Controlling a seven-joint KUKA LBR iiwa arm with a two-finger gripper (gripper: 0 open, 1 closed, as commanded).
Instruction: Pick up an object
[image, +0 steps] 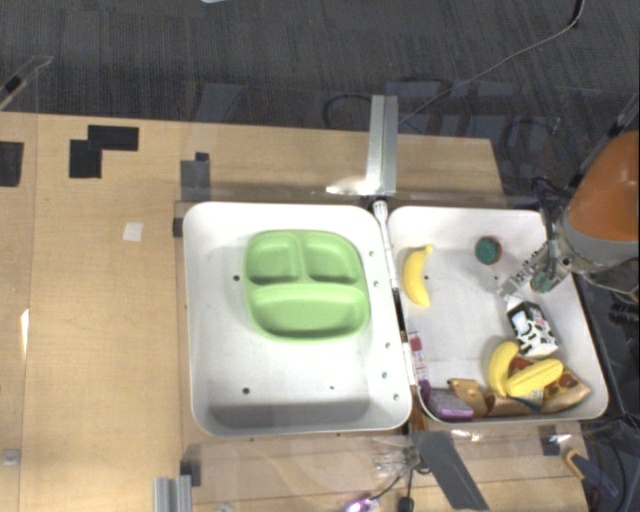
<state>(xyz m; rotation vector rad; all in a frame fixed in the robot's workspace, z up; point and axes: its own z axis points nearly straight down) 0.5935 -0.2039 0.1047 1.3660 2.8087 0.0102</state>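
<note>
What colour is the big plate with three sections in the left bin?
The divided plate is light green, lying in the white left bin, seen in the camera view.

Single fixed camera above the bench (90, 300), angled down (slightly slanted), framing both white bins (215, 320).

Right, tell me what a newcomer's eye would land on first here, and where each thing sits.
The green divided plate stands out most, lying alone in the middle of the left bin. Next comes the yellow: one banana near the right bin's upper left, and a cluttered heap with more bananas in its lower right corner. The arm's orange band glows at the right edge, with the gripper above that bin.
</note>
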